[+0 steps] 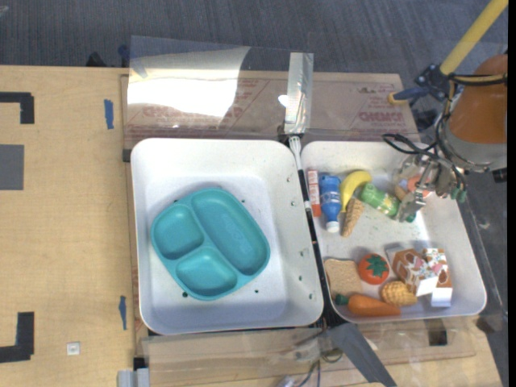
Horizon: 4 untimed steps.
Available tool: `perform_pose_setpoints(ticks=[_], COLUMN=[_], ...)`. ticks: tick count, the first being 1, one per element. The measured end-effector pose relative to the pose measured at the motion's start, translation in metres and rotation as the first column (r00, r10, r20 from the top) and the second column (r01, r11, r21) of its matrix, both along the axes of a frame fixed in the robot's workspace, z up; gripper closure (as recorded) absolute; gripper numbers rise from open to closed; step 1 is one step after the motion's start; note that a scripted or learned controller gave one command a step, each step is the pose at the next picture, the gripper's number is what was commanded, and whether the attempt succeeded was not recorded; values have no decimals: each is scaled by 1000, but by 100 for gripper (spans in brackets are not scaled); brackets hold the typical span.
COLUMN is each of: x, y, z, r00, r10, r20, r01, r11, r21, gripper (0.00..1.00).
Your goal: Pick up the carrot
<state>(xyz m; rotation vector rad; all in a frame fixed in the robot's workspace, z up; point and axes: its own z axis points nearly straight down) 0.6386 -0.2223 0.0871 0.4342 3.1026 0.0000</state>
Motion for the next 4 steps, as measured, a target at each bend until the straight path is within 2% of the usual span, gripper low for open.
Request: perform_pose_setpoints(ticks=[1, 2, 3, 4], x=[-27, 30, -27, -25], y=[40, 55, 70, 70], z=[1, 52, 0, 12], r00=[785, 987, 1000, 1000], r10=[-619, -163, -10, -10], r20=[-9, -2, -1, 7], r01=[619, 163, 10, 10], r11=[785, 987, 1000, 1000], r21=[2, 1, 0, -1], gripper=[0, 0, 0, 100])
